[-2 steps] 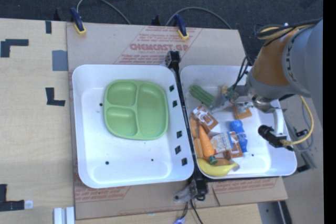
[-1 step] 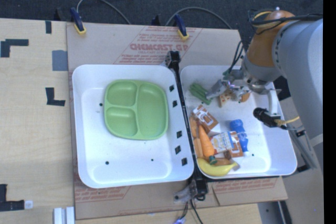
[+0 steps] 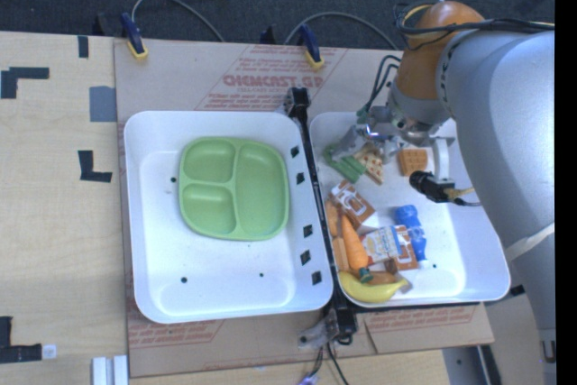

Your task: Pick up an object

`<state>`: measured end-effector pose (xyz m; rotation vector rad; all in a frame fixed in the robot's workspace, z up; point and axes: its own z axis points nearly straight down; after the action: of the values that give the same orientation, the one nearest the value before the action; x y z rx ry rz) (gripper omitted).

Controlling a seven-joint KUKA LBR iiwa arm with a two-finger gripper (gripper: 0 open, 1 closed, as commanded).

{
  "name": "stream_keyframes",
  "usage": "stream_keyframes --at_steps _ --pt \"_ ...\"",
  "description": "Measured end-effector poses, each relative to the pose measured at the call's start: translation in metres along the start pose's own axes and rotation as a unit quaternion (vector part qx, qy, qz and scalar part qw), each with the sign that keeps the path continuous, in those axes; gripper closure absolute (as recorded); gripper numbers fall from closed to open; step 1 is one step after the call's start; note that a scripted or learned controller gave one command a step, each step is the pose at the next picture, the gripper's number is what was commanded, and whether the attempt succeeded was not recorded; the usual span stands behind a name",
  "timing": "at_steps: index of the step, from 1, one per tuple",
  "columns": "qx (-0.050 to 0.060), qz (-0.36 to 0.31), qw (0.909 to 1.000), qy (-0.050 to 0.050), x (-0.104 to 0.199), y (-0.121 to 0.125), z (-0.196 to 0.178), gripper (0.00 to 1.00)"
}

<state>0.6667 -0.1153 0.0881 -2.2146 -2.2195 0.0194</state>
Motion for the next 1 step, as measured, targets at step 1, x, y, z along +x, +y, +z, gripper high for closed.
stream_keyframes --at_steps 1 --pt "-0.01 0.001 1.0 0.002 0.0178 0.0039 -0.0014 0.0"
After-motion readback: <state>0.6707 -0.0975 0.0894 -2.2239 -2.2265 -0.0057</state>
